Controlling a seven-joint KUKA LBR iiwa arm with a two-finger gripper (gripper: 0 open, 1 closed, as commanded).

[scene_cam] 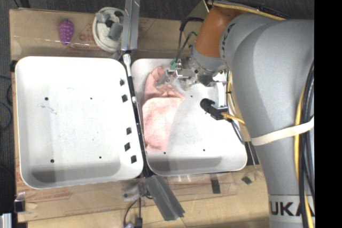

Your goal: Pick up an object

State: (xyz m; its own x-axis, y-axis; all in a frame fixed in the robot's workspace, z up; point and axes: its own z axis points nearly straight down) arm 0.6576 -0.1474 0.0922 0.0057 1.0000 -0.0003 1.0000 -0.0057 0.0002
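Bench (37, 21): brown board surface; carries two shallow white bins side by side.
Left bin (69, 115): white, rounded corners; a few small dark dots on its floor; a row of small black tabs (128, 131) runs down its right wall, next to the seam with the other bin.
Right bin (214, 157): white; it holds the pink cloth and the gripper is inside its upper part.
Pink cloth (159, 117): the task's thing; it lies in the left half of the right bin, along the wall nearest the left bin; the lower part is spread flat, the upper part is bunched and raised under the gripper.
Gripper (175, 74): low over the upper, crumpled end of the pink cloth, at or touching the fabric; whether it is open, closed or gripping the cloth cannot be told from this view, as the metal parts and the folds blur together.
Arm (267, 93): thick grey body reaching in from the right, covering the right bin's right edge; orange band (209, 32) just above the wrist.
Grey bar (131, 21): upright along the seam between the bins, at the far side.
White coil (107, 26): on the bench beyond the left bin, just beside the grey bar.
Purple object (65, 31): small and knobbly; on the bench beyond the left bin, left of the white coil and apart from it.
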